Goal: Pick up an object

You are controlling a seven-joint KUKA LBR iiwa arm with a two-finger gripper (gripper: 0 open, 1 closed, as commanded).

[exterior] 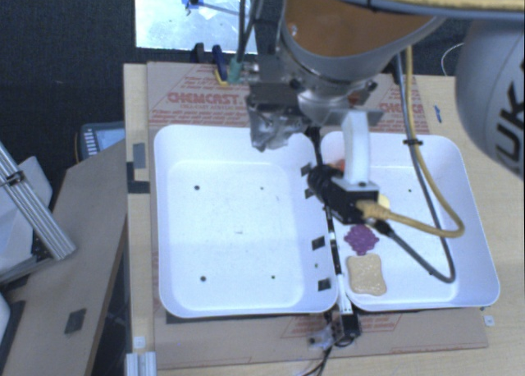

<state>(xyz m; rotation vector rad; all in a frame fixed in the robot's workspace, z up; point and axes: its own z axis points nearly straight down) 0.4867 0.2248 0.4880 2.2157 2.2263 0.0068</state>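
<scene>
Fingers too blurred to read as parted or closed, the gripper [269, 130] hangs at the far rim of the left bin [221, 226], with nothing visible in its grasp. Objects for picking lie in the right bin [469, 202]: a purple lumpy piece [361, 239] close to the inner wall, and a tan toast-like slice [367, 275] just beside it on the near side. The grey-and-orange arm [369, 5] overhangs that bin's far inner corner. Both bins sit on a brown sheet printed CHEMCAST [197, 95], on a pale bench [90, 226] against dark flooring.
</scene>
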